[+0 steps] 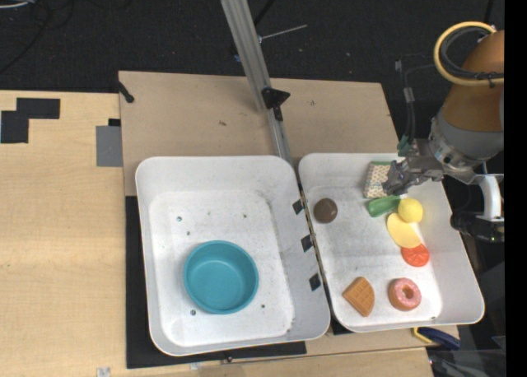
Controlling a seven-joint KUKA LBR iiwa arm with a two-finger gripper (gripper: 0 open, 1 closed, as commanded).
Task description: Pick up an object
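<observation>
Two shallow white bins sit side by side on a wooden bench. The left bin point(165, 194) holds a single teal bowl point(220, 276), upright, toward its front half. The right bin point(461, 297) holds a scatter of small toy foods.

The grey arm point(469, 112), with its orange band above the wrist, enters from the right and leans over the right bin's far corner. Its gripper point(398, 179) is low over the bin, directly above a patterned cracker-like square point(376, 175) and the near end of a green piece point(381, 206). Whether the gripper's two tips are spread or closed cannot be told from here; they are dark and small against the clutter, and nothing is plainly seen between them.

The candidate objects all lie in the right bin. A brown round piece point(325, 210) lies near the bin's left wall, apart from the rest. The green piece touches a yellow ball-shaped piece point(410, 210), which sits just beside a longer yellow piece point(403, 232). An orange-red piece point(415, 255) lies touching that one at its front end. Toward the front of the bin, a tan waffle-textured wedge point(359, 295) and a pink-frosted doughnut point(404, 294) lie near each other but not touching.

A metal rail point(249, 50) runs at a slant from the top of the view down to the gap between the bins.
</observation>
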